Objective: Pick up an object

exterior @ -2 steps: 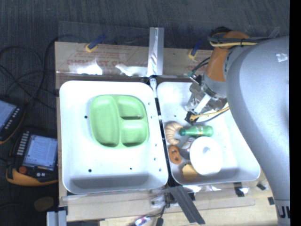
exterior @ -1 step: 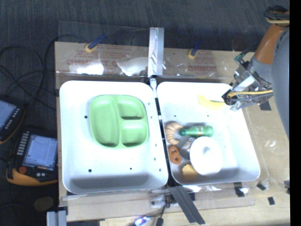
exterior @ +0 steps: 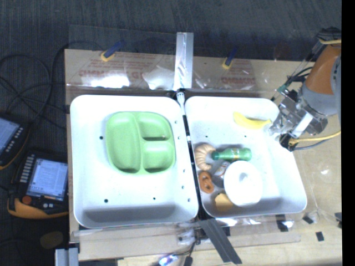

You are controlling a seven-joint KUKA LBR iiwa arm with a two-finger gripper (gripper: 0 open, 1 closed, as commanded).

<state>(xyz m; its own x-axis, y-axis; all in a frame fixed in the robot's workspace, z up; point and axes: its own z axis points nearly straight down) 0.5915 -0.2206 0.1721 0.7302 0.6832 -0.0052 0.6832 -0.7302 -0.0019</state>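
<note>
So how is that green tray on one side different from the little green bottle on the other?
The green tray lies flat in the left bin, apart from other things; the green bottle lies on its side in the right bin, crowded against a white round object. The tray is pale green, wide and split into compartments; the bottle is darker, slim and far smaller. Both are green and lying down.
</note>
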